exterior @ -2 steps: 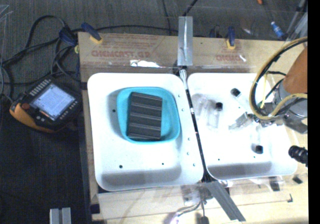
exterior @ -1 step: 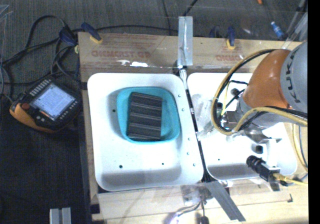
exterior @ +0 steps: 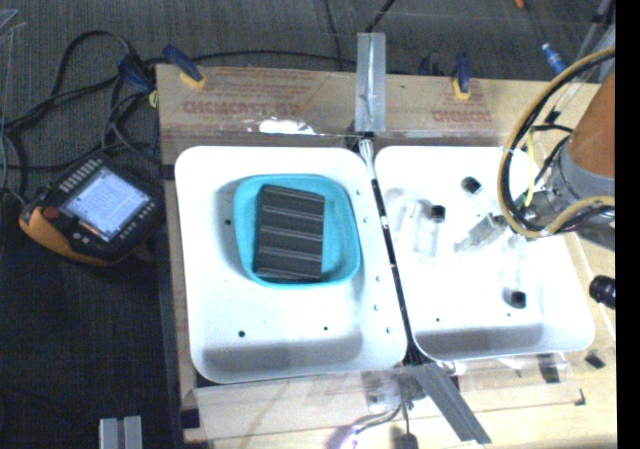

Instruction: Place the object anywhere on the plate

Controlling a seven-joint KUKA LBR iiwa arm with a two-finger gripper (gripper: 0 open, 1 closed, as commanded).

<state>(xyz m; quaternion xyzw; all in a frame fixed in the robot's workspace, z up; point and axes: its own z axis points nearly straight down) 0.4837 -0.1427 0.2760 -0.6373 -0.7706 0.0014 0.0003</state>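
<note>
Table [exterior: 300,102]: wooden, bearing two white bins side by side on dark carpet.
Left bin [exterior: 290,337]: holding the blue plate [exterior: 345,237].
Object [exterior: 290,232]: dark ribbed block, resting flat on the plate, long axis running away from the camera.
Right bin [exterior: 480,322]: a few small dark bits and clear scraps.
Hand [exterior: 490,230]: above the right bin, grasping nothing visible; released or clenched, cannot tell.
Direction: object well apart, across the bin divider from the hand.
Judgement: placement apparently done.
</note>
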